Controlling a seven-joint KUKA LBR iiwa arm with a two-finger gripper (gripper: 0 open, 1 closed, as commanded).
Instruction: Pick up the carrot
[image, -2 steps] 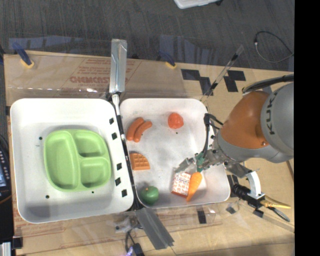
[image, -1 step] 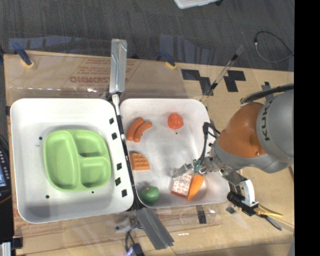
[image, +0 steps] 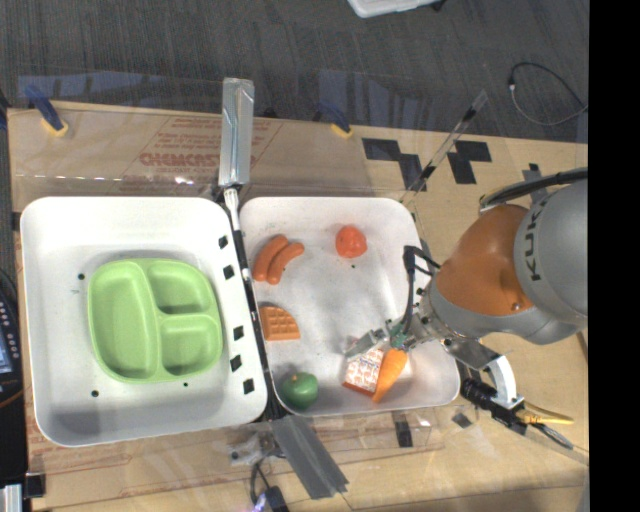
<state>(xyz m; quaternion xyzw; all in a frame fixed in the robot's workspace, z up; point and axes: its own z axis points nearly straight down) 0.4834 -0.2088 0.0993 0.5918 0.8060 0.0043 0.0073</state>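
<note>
The carrot (image: 389, 373) is orange with a small green top. It lies tilted in the front right corner of the right bin (image: 310, 212), leaning against a red and white carton (image: 362, 372). My gripper (image: 396, 338) reaches in from the right and sits directly at the carrot's green top, touching or nearly touching it. The orange-banded wrist (image: 478, 275) hangs over the bin's right wall.
The right bin also holds two sausages (image: 276, 257), a red tomato (image: 350, 241), a waffle piece (image: 280, 324) and a green apple (image: 299, 388). In the left bin (image: 50, 230) sits a green divided plate (image: 155, 320). A cable (image: 417, 262) runs along the right wall.
</note>
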